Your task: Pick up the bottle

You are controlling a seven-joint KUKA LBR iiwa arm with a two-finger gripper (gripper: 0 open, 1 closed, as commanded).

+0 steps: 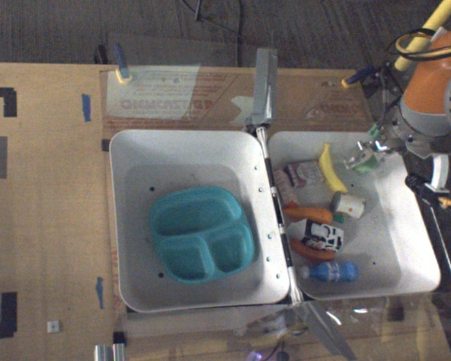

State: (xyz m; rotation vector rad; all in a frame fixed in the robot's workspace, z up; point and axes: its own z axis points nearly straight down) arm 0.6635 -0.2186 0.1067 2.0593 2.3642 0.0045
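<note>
Small clear plastic bottle with a blue label and white cap is lying on its side at the near edge of the right white bin, close to the divider between bins. Long axis is running left-right across the view, cap end pointing left toward the divider, base pointing right. Probably light, stiff enough but round and slick, likely rolling if nudged; best hold looks like across the labelled middle, jaws closing perpendicular to the long axis.

Just behind it an orange carrot-shaped toy is lying, nearly touching the bottle neck, so little room on that side. Behind that, a black-and-white patterned box, a second orange carrot-like piece, a white cylinder cup, a pinkish packet and a yellow banana.

Left white bin is holding a teal sectioned plastic tray. Both bins are sitting on the tan tabletop.

Farthest back, the gripper is hovering over the right bin's far corner, well apart from the bottle; cannot tell how its jaws are standing.
</note>
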